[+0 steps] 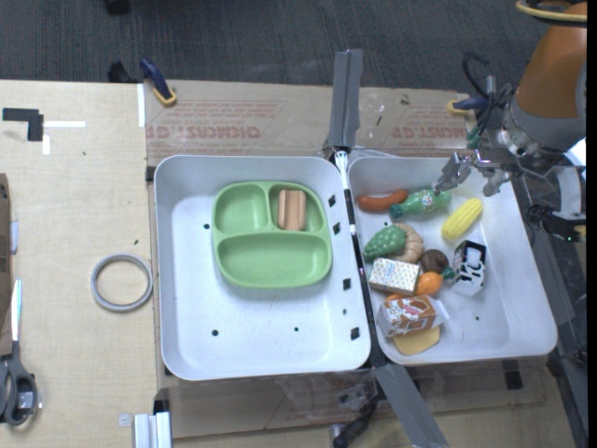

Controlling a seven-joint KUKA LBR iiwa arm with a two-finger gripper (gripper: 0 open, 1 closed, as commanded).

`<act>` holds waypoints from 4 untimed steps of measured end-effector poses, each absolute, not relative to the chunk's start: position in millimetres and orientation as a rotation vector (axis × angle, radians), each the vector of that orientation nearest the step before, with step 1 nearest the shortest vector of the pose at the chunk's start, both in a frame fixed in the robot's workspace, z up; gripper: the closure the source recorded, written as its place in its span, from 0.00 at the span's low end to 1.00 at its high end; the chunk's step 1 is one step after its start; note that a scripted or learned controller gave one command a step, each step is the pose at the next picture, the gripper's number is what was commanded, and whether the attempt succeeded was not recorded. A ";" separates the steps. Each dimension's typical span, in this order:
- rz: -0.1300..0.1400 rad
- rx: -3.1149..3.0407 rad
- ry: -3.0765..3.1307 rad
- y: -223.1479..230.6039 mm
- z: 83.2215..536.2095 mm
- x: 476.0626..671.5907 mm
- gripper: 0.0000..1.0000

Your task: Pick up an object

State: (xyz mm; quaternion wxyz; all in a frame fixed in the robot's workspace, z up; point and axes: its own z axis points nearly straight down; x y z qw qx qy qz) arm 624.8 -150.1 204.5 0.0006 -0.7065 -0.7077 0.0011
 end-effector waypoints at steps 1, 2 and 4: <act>0.004 -2.291 -2.148 -206.8 143.8 565.3 0.00; -0.008 -1.984 -2.453 -180.2 98.1 570.3 0.00; 0.001 -2.013 -2.412 -168.4 91.9 533.4 0.00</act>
